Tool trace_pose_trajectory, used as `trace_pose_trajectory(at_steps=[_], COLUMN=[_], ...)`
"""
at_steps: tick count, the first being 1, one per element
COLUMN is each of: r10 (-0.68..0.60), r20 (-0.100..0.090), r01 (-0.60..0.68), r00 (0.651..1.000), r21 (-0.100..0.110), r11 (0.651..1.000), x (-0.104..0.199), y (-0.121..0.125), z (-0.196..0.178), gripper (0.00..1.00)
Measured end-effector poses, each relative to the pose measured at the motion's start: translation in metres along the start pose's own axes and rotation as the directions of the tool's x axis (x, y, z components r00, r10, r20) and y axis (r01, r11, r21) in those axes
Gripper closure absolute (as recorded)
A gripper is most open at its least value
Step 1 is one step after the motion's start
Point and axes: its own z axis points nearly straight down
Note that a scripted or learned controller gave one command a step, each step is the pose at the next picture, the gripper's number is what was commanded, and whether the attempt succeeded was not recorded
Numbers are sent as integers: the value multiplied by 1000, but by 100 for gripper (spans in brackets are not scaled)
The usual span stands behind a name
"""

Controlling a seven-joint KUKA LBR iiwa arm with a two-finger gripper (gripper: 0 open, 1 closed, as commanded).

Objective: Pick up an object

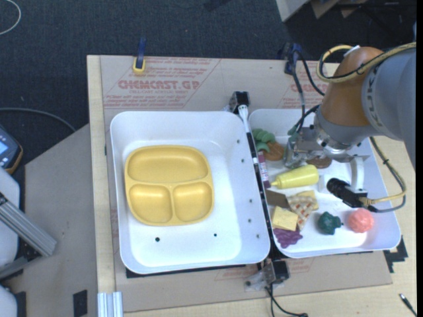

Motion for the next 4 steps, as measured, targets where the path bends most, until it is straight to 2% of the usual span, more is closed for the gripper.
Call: trace_pose_trajectory(at_steps=[2, 3, 4], r10=[0, -2, -7], r20=[3, 2, -2], r01=[0, 2, 7], r00=[1000, 1000, 1000], r21=[-8, -4, 4], r11=[1000, 1000, 1000], x=[-10, -10, 47], y=[-8, -7, -15], z=[-116, -120, -112], gripper=[100, 100, 100])
